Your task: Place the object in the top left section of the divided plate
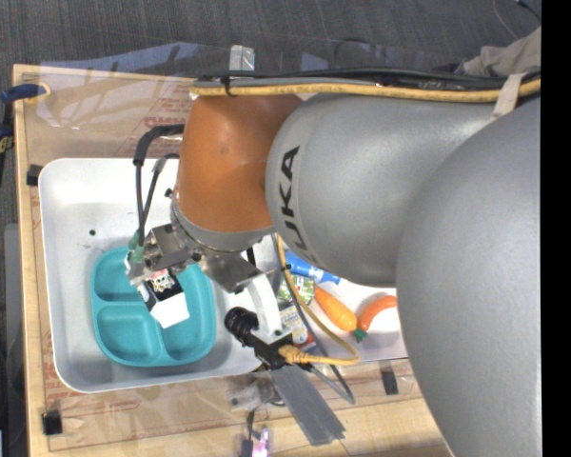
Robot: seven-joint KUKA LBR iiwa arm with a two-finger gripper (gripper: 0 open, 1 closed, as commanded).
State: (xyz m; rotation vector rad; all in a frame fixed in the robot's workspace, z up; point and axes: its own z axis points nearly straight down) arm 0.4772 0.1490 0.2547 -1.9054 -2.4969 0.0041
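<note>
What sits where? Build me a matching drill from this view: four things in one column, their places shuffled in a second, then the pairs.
Things
1. teal divided plastic plate
2. orange carrot-shaped toy
3. blue clamp
4. claw

Places
A. at the upper left corner of the wooden bench
B. over the plate's upper part
C. in the lower part of the left white bin
D. right of the plate, under the grey arm

Pairs: 1-C, 2-D, 3-A, 4-B

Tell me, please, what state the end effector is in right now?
End effector: over the teal divided plate in the left bin; open or closed cannot be told.
</note>
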